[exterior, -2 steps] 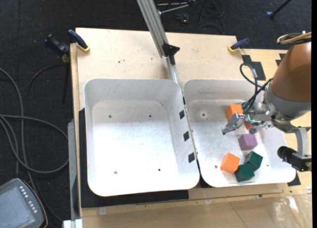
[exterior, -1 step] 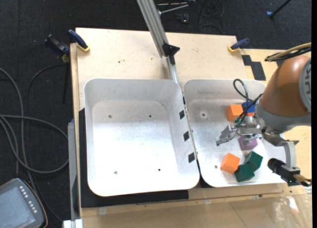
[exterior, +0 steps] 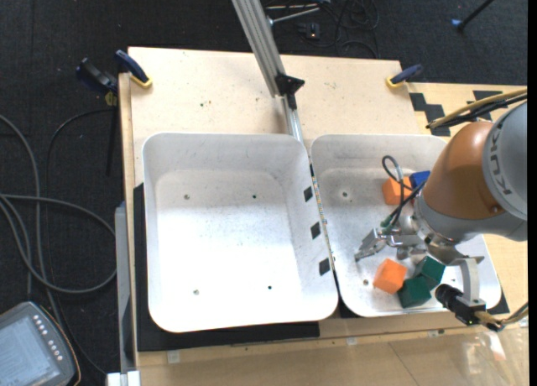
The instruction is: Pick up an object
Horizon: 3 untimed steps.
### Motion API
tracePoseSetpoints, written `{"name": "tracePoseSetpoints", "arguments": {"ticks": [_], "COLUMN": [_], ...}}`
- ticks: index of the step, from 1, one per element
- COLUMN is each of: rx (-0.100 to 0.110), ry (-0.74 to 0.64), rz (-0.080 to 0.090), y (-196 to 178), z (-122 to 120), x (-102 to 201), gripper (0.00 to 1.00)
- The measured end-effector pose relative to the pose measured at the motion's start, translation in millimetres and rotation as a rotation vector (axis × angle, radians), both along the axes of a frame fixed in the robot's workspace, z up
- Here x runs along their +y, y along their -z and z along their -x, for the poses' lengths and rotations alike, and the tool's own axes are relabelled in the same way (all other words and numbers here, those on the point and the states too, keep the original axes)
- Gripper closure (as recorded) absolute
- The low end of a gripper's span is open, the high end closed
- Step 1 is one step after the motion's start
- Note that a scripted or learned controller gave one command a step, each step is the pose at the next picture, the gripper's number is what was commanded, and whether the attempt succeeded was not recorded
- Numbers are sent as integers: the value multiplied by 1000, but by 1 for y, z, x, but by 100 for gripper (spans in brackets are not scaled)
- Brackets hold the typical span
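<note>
Camera view looks down on two white bins; the right bin holds an orange block, a dark green block touching it, and another orange piece beside something blue farther back. From the right, the grey arm bends low over them. Its gripper hangs just above the near orange block, fingers spread, pinching nothing. That block sits tilted, corner toward the bin's front wall.
</note>
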<state>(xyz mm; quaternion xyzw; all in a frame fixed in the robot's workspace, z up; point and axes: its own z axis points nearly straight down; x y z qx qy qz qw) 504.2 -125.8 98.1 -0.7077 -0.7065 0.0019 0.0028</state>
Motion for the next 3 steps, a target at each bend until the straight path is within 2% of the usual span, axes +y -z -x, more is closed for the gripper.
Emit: {"name": "tracePoseSetpoints", "arguments": {"ticks": [1, 2, 3], "rx": [-6, -9, -14], "ry": [-1, -1, -5], "rz": [1, 1, 3], "y": [3, -8, -67], "z": [0, -1, -10], "x": [0, 0, 3], "gripper": [0, 100, 100]}}
